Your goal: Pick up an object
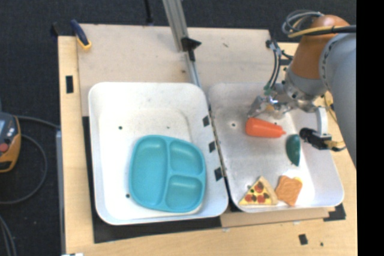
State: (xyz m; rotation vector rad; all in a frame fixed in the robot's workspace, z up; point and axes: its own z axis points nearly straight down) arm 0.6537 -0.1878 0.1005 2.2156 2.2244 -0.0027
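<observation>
The gripper (268, 106) hovers just above the orange carrot (264, 128) in the right bin (336, 189); its grasp state cannot be determined.

Both white bins (150, 99) looked like smooth, slightly scuffed plastic; the blue divided tray (167, 172) was glossy plastic. The bench (132, 54) seemed matt pale wood board. A ribbed aluminium rail (171, 3) shone dully, and the orange carrot (264, 128) looked smooth plastic

Orange carrot (264, 128), turquoise tray (168, 173)
</observation>
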